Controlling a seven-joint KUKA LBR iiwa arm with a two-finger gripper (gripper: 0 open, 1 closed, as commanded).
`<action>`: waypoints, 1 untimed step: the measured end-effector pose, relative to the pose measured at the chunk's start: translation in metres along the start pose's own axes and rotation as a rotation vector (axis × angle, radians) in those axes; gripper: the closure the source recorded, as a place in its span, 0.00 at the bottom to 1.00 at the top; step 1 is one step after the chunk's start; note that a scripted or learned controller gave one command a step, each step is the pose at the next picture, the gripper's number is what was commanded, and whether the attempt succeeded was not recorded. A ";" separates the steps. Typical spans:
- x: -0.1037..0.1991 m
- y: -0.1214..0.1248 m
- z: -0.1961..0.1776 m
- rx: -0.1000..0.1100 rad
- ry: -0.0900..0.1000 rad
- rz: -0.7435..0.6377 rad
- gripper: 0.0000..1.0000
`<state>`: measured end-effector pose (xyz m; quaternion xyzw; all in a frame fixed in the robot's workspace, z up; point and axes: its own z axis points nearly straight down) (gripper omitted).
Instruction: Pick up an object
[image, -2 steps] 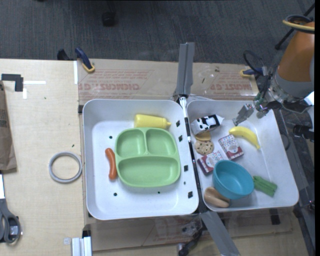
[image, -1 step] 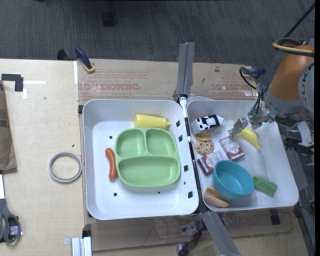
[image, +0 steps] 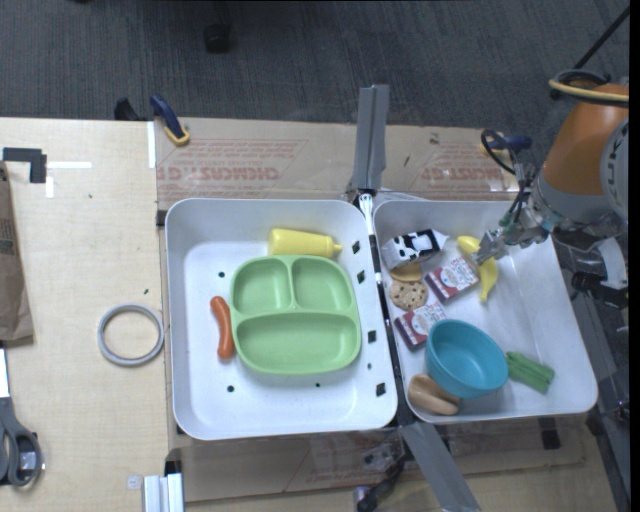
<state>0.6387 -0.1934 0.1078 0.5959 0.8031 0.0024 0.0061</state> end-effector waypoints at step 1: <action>0.052 0.038 -0.106 0.012 0.004 0.268 1.00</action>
